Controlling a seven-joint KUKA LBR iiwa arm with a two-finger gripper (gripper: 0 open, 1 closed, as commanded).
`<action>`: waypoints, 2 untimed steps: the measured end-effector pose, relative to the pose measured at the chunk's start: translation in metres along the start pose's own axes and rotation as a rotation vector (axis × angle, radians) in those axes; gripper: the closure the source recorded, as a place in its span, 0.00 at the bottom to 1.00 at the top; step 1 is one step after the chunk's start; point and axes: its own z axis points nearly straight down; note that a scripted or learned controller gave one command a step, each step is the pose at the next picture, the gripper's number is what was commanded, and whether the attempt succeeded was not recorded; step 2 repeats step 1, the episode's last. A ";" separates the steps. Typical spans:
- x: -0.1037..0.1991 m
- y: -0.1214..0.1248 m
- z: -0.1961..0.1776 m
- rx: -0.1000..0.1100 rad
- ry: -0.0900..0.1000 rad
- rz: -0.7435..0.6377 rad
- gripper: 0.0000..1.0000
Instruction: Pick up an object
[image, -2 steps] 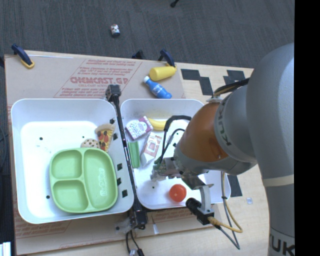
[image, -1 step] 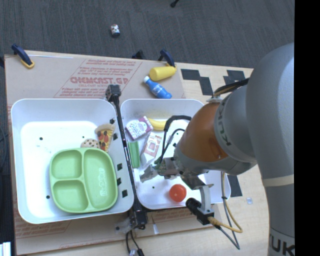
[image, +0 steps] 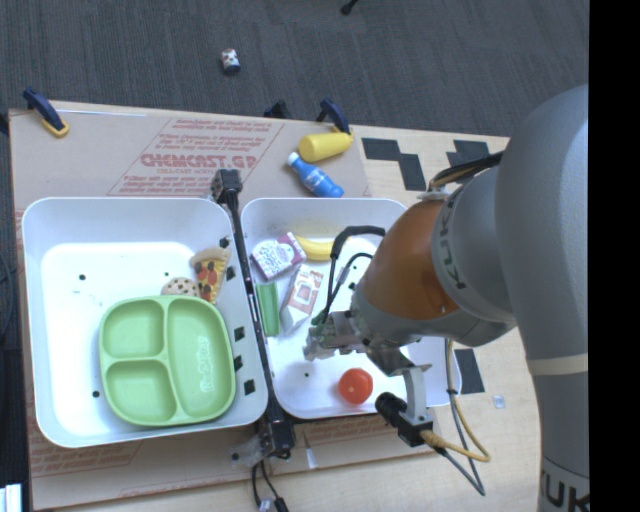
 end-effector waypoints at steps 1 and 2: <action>0.000 0.000 0.000 0.000 0.000 0.001 0.00; 0.000 0.000 0.000 0.000 0.000 0.001 0.00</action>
